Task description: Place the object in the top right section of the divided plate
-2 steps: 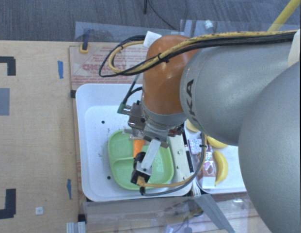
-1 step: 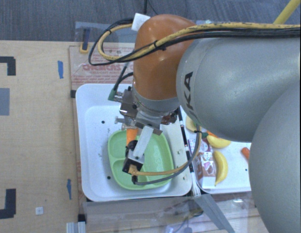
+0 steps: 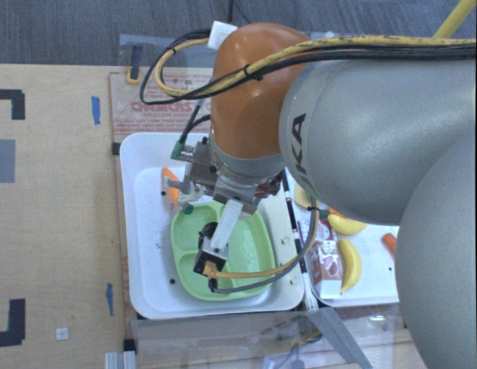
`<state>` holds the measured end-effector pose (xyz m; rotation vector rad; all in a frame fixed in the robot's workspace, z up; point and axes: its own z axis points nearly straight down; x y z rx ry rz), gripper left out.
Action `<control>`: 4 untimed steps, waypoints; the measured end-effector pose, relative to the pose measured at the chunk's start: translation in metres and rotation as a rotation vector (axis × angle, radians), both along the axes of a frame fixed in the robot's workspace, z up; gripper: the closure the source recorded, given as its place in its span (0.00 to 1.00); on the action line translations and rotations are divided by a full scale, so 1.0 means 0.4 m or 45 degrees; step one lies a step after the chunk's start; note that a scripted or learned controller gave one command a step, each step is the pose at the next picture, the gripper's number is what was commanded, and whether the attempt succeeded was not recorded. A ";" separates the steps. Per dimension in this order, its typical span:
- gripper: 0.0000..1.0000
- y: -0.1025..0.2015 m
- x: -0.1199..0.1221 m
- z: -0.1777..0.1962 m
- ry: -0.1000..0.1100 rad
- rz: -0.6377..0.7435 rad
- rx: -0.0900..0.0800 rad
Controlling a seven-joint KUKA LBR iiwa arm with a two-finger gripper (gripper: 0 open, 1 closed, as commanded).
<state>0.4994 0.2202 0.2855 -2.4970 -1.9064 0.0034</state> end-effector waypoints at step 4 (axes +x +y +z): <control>0.00 0.004 -0.032 -0.479 -0.021 -1.414 0.019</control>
